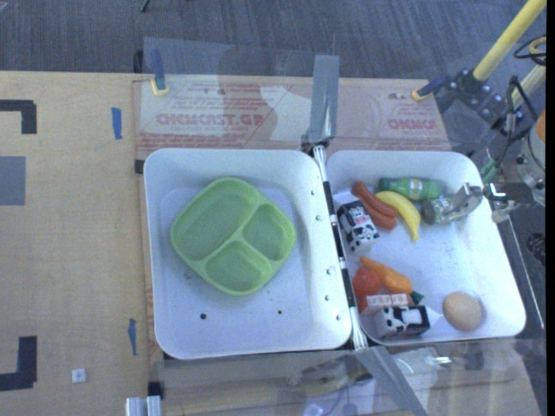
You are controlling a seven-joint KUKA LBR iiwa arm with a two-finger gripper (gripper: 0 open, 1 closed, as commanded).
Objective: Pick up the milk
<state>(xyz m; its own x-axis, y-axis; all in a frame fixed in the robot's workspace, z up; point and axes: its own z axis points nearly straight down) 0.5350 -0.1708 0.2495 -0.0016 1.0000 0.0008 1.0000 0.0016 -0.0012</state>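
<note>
A small carton with black-and-white cow patches [357, 224] lies near the left wall of the right bin [494, 258], just below a red sausage [375, 204]. A second cow-patterned carton [404, 319] with a red-printed top lies at the bin's front edge. I cannot tell which of the two is the milk. My gripper [453, 206] hangs low over the back right of that bin, beside the banana [404, 211] and the green bottle [411, 187]. It is well apart from both cartons and nothing shows in its grasp.
An orange carrot and a red pepper [378, 277] lie mid-bin above the front carton. A brown egg [462, 310] rests at the front right. The left bin [165, 302] holds a green divided plate [232, 235]. A metal divider [334, 250] separates the bins.
</note>
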